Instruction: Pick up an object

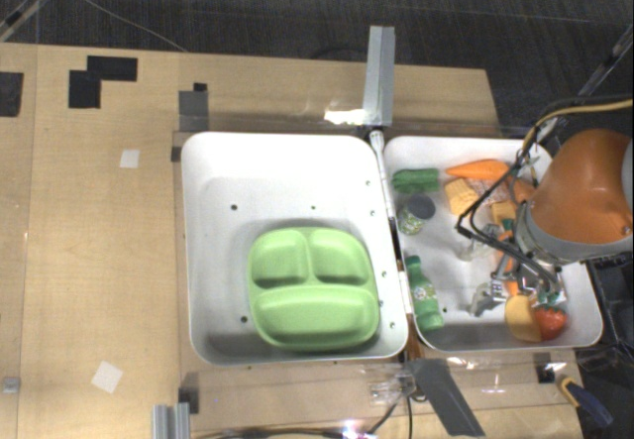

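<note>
Starting at the left, the bare wooden bench (89, 269) carries a few black patches and pale squares. Next comes the left bin (223, 189), and in it sits a green divided tray (313, 288), lying flat toward the bin's near right part, its two small compartments on the far side and its one long compartment on the near side. A grey metal post (379, 75) stands at the far end of the seam between the two bins.

Over to the right bin (446, 323): along its left wall lies a green bottle (422, 292), long axis running near to far, its cap end pointing away toward the far rim. Beyond it rests a small dark round lid (415, 210), and farther still a green block (414, 179) lying crosswise. An orange carrot-like piece (479, 169) lies along the far wall, long axis left to right, and a yellow piece (459, 195) sits just on its near side.

The arm (586, 194), orange band showing, hangs over the bin's right side, cables looping off it. The gripper (492, 294) is down near the bin floor; whether its claw is apart or together, I cannot tell. Just beside it, in the near right corner, a yellow fruit (521, 316) touches a red fruit (552, 322).
</note>
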